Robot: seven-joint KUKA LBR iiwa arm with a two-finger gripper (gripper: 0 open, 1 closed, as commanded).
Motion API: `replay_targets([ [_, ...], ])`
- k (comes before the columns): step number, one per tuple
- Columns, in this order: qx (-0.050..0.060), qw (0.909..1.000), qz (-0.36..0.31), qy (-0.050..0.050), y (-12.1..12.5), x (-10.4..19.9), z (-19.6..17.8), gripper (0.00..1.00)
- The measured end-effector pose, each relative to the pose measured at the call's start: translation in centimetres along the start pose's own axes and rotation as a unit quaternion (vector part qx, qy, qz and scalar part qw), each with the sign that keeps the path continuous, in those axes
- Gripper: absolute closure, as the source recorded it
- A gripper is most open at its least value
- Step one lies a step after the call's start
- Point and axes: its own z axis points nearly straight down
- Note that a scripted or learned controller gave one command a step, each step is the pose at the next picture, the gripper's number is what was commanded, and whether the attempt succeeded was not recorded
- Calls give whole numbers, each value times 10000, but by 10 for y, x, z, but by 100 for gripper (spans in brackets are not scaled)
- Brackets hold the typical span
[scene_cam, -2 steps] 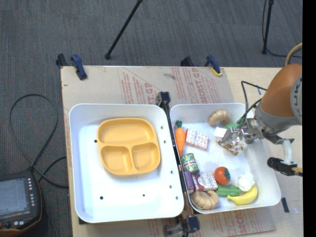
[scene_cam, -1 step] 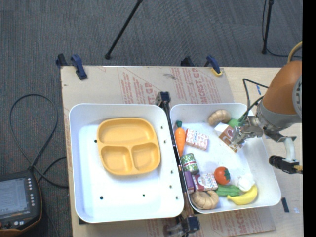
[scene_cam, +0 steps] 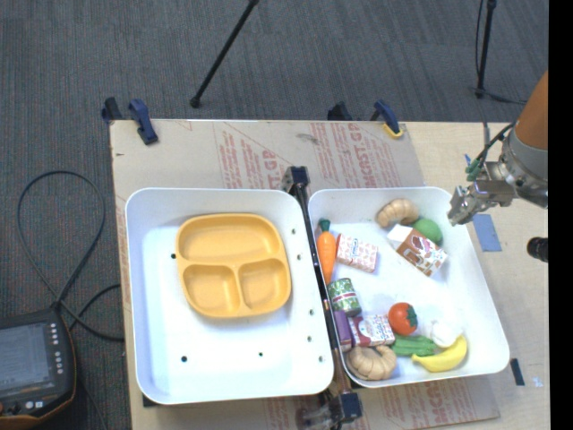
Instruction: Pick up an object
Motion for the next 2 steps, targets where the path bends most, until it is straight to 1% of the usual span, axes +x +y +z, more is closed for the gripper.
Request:
replay_targets([
  [1,26,10000,-3,16,-51,84,39,100],
  [2,5,10000,7,2,-89,36,-26,100],
])
